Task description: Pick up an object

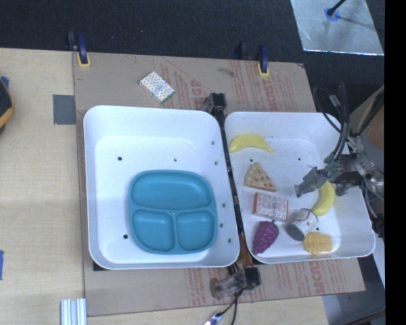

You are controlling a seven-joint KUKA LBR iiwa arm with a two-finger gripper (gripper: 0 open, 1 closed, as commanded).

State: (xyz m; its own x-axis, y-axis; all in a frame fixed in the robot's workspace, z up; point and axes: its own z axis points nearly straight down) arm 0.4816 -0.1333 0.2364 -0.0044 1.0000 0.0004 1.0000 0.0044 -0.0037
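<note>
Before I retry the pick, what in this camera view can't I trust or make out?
- Gripper: fingers dark and small; open or shut unclear, as is contact with the second banana.
- Arm: cut off at the right edge.
- Grey object beside the corn: too small to identify.
- Red packet: print unreadable.
</note>
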